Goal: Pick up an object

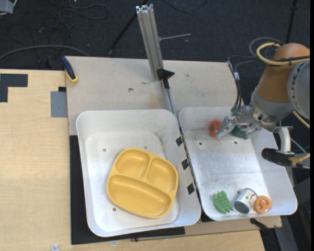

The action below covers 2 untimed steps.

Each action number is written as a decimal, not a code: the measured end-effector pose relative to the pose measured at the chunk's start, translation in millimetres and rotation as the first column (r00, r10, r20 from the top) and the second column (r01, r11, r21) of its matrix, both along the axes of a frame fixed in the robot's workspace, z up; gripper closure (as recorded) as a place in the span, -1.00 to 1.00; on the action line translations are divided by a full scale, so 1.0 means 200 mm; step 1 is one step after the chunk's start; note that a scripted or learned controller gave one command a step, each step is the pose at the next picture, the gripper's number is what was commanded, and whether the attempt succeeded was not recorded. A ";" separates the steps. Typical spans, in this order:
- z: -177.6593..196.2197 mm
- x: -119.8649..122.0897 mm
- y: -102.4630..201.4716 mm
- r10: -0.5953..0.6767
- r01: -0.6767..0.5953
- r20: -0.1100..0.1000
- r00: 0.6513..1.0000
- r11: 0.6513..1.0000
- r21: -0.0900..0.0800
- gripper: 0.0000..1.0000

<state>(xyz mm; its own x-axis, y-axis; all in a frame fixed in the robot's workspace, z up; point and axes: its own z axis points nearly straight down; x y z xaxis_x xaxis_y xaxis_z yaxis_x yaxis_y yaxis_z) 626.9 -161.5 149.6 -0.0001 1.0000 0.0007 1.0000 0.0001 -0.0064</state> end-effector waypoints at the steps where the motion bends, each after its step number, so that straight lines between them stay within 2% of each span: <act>1: -0.31 0.02 0.00 -0.001 0.001 0.006 1.000 1.000 0.000 -1.00; 2: -0.30 0.02 0.00 0.000 0.000 0.008 1.000 1.000 -0.001 -1.00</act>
<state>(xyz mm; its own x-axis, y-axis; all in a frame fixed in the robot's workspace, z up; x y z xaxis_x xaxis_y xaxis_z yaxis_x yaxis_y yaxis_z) 631.2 -160.9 90.5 -0.0005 1.0000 -0.0004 1.0000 0.0005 0.0016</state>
